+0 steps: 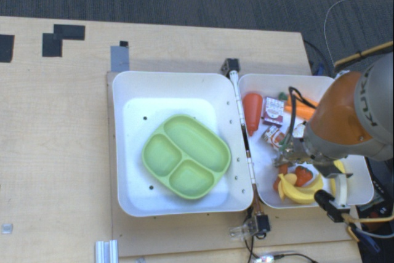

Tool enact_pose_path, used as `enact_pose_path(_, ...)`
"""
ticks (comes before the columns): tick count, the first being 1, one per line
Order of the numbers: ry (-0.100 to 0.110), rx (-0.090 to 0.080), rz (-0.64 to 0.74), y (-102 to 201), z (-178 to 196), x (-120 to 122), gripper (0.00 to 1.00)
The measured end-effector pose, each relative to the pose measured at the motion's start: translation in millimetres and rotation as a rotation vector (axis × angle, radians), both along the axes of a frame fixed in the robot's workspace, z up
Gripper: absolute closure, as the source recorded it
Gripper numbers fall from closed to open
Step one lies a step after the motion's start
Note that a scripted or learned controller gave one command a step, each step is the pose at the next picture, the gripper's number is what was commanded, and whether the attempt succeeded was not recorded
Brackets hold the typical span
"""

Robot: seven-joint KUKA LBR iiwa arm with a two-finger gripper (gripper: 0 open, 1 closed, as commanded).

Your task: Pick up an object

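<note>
A jumble of small toy items lies in the right bin (266,194). An orange-red carrot-shaped piece (252,109) lies lengthwise beside the bin's left wall, and a small printed packet (272,110) sits just beside it. Nearer the front, a yellow banana (298,190) curves along the floor of the bin with a small red piece (302,176) touching its upper side. The end effector (289,154) is down among these items, just above the banana; the wrist covers it, so I cannot tell how it stands or whether it holds anything. The arm's orange band (337,113) rises over the middle of the bin. The left bin (126,132) holds a green divided plate (186,156) with three compartments, lying flat. Both bins rest side by side on the wooden table (55,151).
</note>
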State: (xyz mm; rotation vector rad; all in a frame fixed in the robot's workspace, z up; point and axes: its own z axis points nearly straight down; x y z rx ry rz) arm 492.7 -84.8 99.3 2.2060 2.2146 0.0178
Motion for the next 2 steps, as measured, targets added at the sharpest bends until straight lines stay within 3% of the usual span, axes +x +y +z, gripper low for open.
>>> enact_pose_path(1, 0.015, 0.004, 0.002, 61.8, 86.0, 104.2, 1.0)
enact_pose_path(2, 0.017, 0.003, 0.0, 34.9, 98.7, 54.6, 1.0)
